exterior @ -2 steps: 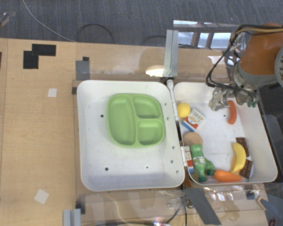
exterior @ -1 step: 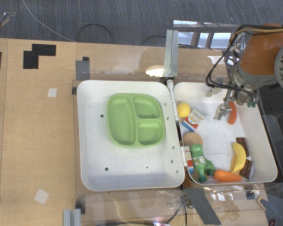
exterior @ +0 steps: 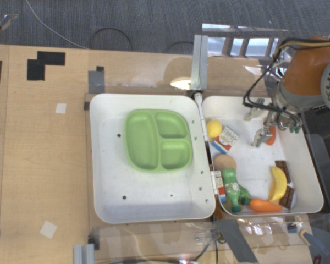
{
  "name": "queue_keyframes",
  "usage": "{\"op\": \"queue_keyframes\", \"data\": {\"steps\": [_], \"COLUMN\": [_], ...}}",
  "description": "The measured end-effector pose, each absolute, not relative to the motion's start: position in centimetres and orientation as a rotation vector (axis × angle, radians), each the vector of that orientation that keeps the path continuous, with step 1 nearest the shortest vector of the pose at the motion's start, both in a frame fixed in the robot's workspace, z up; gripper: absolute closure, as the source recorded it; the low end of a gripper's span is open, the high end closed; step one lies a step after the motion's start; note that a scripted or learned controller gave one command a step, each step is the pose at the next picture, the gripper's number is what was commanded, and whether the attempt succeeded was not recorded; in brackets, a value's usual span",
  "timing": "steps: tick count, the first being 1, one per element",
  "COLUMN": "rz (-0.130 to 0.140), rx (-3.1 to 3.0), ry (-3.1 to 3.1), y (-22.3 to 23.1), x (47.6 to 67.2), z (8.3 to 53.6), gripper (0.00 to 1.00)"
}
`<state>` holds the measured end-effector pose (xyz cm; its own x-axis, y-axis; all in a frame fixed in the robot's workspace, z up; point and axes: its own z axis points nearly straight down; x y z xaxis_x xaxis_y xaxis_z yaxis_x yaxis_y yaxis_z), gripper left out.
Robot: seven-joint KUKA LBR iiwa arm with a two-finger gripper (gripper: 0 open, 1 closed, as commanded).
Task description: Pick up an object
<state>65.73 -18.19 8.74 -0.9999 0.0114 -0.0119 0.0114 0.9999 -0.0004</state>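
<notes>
The right bin (exterior: 311,164) holds several toy foods: a yellow lemon (exterior: 213,128), a small carton (exterior: 226,138), a brown potato (exterior: 224,162), a green bottle (exterior: 234,189), a carrot (exterior: 265,205), a banana (exterior: 278,183) and a dark chocolate bar (exterior: 282,168). My gripper (exterior: 264,135) hangs low over the far right part of this bin, under the grey wrist with its orange band (exterior: 308,70). A small orange-red piece (exterior: 270,137) sits right at the gripper's tip; whether it is gripped or just lying beside it is unclear.
The left bin (exterior: 107,191) carries a green divided plate (exterior: 157,139). A metal frame (exterior: 239,37) stands behind the bins. Black cables (exterior: 258,87) loop beside the wrist. Wooden bench top stretches to the left.
</notes>
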Motion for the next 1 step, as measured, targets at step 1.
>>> {"op": "queue_keyframes", "data": {"steps": [1], "rz": [-0.004], "rx": [0.011], "ry": [3.117], "y": [-18.05], "x": [66.16], "z": [10.18], "gripper": [1.00]}}
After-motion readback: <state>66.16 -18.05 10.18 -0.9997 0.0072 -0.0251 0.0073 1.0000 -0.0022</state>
